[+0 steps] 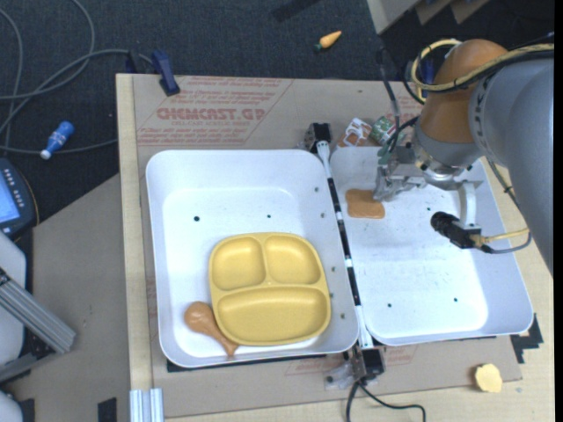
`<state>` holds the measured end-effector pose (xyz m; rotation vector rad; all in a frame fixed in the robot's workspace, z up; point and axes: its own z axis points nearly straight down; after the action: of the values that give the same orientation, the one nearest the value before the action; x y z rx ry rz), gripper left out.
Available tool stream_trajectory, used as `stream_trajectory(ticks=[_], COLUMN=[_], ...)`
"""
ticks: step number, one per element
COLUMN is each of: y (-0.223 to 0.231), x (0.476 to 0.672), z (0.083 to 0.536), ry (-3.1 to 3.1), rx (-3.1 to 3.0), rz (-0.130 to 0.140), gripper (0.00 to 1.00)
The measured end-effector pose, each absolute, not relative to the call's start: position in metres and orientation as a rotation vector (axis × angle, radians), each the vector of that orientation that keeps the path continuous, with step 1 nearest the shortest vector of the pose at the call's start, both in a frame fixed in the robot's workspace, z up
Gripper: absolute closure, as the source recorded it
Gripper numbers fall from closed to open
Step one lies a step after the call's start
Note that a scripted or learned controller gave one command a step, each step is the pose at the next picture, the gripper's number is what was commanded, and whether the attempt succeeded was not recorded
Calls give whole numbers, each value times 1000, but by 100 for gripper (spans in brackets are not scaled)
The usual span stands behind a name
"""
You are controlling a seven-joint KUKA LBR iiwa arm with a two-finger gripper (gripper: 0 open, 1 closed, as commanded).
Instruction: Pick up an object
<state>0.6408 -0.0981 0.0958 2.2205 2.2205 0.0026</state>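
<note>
A small orange thing (pixel 329 39) lies on the dark floor (pixel 220 16). A blue bottle (pixel 58 137) lies there too, near grey cables (pixel 53 69). A blue clip (pixel 164 71) sits on the counter (pixel 220 104) edge. A yellow lump (pixel 487 377) rests at the counter's near corner.

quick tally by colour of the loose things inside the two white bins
yellow: 1, the divided plate in the left bin
orange-tan: 2, the drumstick-shaped toy beside the plate, and the flat tan piece in the right bin under the claw
total: 3
</note>
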Motion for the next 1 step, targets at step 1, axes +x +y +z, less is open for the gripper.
stream_trajectory(ticks=[1], y=[-96], x=[579], z=[133], ry=[2221], rx=[2227], rz=[-3], gripper=[100])
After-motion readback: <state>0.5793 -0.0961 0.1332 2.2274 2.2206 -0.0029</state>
